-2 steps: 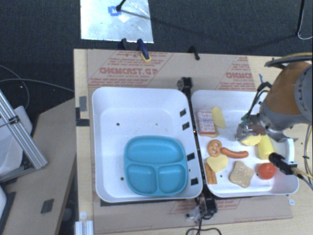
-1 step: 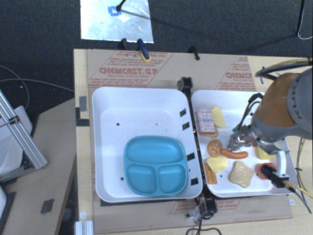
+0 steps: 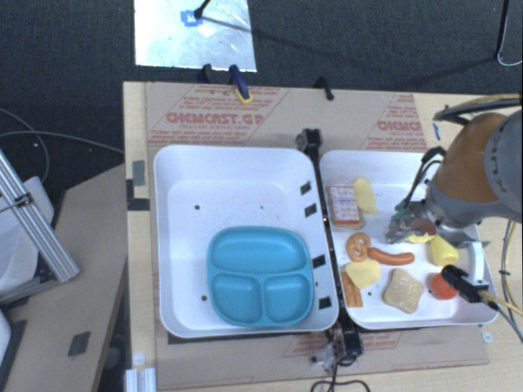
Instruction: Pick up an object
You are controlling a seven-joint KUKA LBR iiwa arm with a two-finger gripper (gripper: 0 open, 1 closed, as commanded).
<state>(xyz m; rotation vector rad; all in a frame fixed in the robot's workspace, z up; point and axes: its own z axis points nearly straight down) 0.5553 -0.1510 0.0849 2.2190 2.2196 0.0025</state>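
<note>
So the pick isn't done yet as far as I can see. The arm (image 3: 482, 166) reaches in from the right and its gripper (image 3: 406, 225) is down low in the right bin (image 3: 384, 163), right in the middle of the toy food pile. Nothing is visibly lifted or clamped, everything looks like it's lying flat on the bin floor.

What's in there: a hot dog (image 3: 390, 257) just below the gripper, a pretzel (image 3: 357, 244) to the left of it, a pinkish wafer-looking block (image 3: 344, 204) and a pale yellow piece (image 3: 364, 195) up toward the back, a slice of bread (image 3: 404, 290) and a yellow-orange chip thing (image 3: 364, 273) near the front edge, plus a yellow chunk (image 3: 443, 250) and a red tomato-ish piece (image 3: 442, 287) on the right side. There's also a small yellow bit (image 3: 420, 238) right at the gripper tip, which is my best guess for the target, but honestly it could be going for the hot dog too.

The tip is a dark blur from this angle, so I can't tell if the grasping end is spread or clamped.

The left bin (image 3: 237, 166) just has the blue divided plate (image 3: 260, 274) sitting in it.

Progress-wise: approach and descent look done; grasp and lift still to go.
</note>
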